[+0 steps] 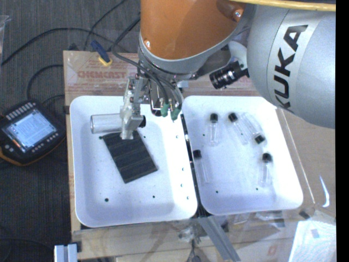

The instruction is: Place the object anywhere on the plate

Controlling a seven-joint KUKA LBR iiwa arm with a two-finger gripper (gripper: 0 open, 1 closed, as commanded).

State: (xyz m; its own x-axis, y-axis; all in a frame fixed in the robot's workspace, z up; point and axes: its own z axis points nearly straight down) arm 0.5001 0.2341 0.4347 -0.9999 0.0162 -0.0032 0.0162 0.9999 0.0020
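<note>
My gripper (131, 122) hangs over the back of the left bin (87, 201). It is shut on a clear vial (105, 123) that lies level. The vial's glass body sticks out to the left of the fingers (128, 113), and its black cap (142, 121) shows just to their right. The plate (131, 157) is a black ribbed rectangle lying flat on the left bin's floor, turned at a slant. Its upper corner sits right below the gripper and the vial. The wrist hides the bin's back edge.
The right bin (289, 195) holds several more clear vials with black caps, among them one vial (213, 127) at the back and another vial (265, 165) to the right. A handheld pendant (27, 131) lies on the floor left of the bench.
</note>
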